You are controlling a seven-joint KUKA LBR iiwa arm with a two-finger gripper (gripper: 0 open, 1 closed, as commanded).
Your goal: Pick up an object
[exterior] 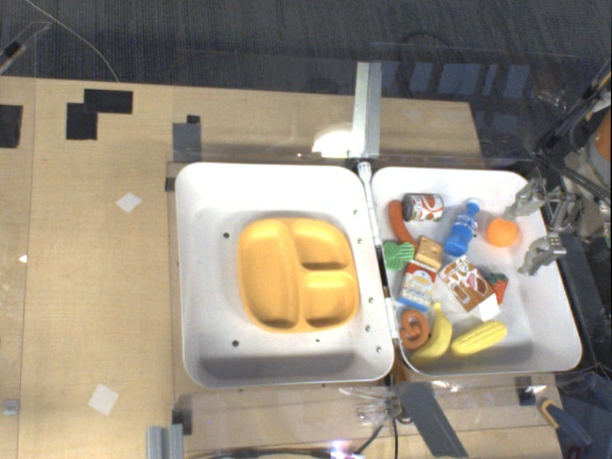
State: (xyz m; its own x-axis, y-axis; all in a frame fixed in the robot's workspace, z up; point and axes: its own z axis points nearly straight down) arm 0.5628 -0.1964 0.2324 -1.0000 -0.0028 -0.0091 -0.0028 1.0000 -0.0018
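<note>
My gripper [532,229] hangs over the right rim of the right bin [559,338], open, with one finger toward the back and one toward the front and nothing between them. An orange ball [502,231] lies just left of it, apart from the fingers. Further left are a blue bottle [461,229], a small can [423,207] on its side and a red sausage [398,220]. Toward the front lie two printed cartons [469,283], a banana [435,338] and a yellow corn cob [478,337].
The left bin [206,352] holds a yellow compartment tray [296,273]. A green toy [399,254], a brown block [428,253] and a brown ring [413,325] sit near the divider. A metal post [368,113] stands behind the bins.
</note>
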